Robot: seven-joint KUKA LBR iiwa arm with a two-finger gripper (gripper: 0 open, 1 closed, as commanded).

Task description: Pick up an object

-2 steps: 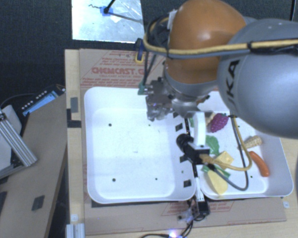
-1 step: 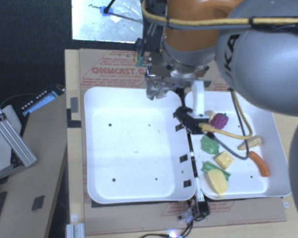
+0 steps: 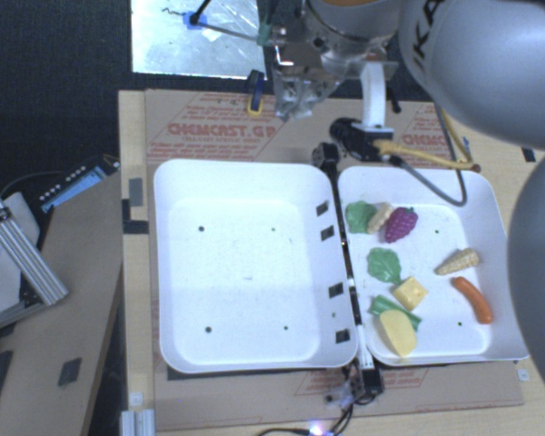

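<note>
From where I stand, the job looks like it has not really started. The robot has to pick up one thing, and all the toy foods lie in the right bin (image 3: 490,198).

Take the purple grapes (image 3: 400,223) as the marker. Touching them on the left are a pale bit and a green leafy piece (image 3: 360,215). Below the grapes sits another green leaf (image 3: 383,264). Lower down is a yellow cheese cube (image 3: 410,292), and below that a yellow piece on a green leaf (image 3: 398,331). To the lower right of the grapes lie a small corn cob (image 3: 458,262) and an orange carrot (image 3: 473,299).

The claw (image 3: 295,98) hangs far above and to the left of the grapes, past the top edge of the bins, over the brown desk (image 3: 209,130). It is too blurry for me to say how it stands, and I see no toy in it.

So I think everything is left to do: move over the right bin, come down on one toy, grab it and lift.

The left bin (image 3: 177,198) sits beside the grapes' bin.
</note>
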